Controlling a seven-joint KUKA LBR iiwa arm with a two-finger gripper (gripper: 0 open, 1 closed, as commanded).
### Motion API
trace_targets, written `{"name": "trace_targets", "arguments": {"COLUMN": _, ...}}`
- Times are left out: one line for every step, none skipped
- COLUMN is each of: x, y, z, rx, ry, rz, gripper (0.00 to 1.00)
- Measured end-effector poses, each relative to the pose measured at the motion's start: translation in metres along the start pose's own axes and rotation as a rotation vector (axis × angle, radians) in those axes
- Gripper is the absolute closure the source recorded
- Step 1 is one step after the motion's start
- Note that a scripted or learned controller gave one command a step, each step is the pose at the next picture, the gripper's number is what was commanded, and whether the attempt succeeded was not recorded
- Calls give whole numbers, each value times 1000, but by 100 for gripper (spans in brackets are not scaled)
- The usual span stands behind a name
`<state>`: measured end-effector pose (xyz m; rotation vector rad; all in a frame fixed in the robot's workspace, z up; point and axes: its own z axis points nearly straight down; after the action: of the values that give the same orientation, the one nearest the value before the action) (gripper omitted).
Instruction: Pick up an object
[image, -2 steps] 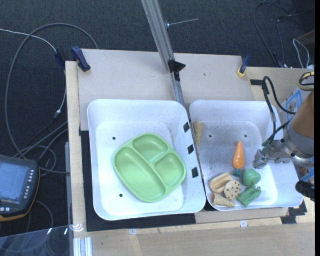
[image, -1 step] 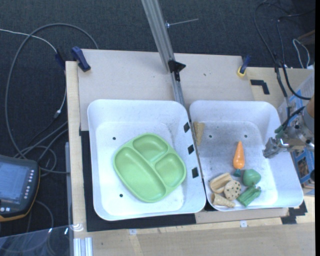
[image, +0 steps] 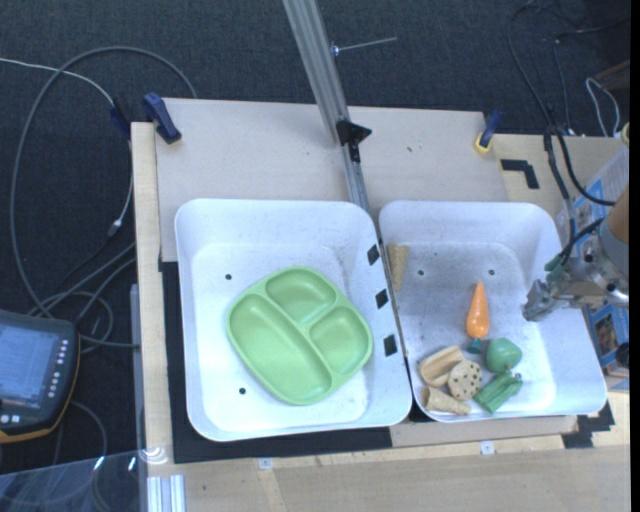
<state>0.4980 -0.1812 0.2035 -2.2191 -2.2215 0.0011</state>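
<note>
On the bench (image: 250, 150), the right bin (image: 520, 225) holds toy food clustered at about 6 o'clock: an orange carrot (image: 478, 311) upright above a green vegetable (image: 503, 353), a cookie (image: 464, 379) and bread pieces (image: 441, 365). The gripper (image: 540, 300) hangs at the bin's 3 o'clock rim, apart from them; whether its jaws are spread, I cannot tell. The left bin (image: 200, 230) holds a green divided plate (image: 299, 334).

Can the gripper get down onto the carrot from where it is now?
Probably yes. The gripper sits at the right bin's right side, and the carrot lies just to its left with bare floor between them. The green items and the cookie sit lower, apart from it.
</note>
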Motion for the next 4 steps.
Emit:
{"name": "trace_targets", "arguments": {"x": 53, "y": 13, "z": 6, "rx": 0, "ry": 3, "rz": -6, "gripper": 100}}
{"name": "trace_targets", "arguments": {"x": 100, "y": 36, "z": 3, "rx": -4, "ry": 1, "rz": -6, "gripper": 100}}
{"name": "trace_targets", "arguments": {"x": 157, "y": 49, "z": 7, "rx": -2, "ry": 2, "rz": -6, "gripper": 100}}
{"name": "trace_targets", "arguments": {"x": 205, "y": 52, "z": 1, "rx": -3, "ry": 2, "rz": -6, "gripper": 100}}
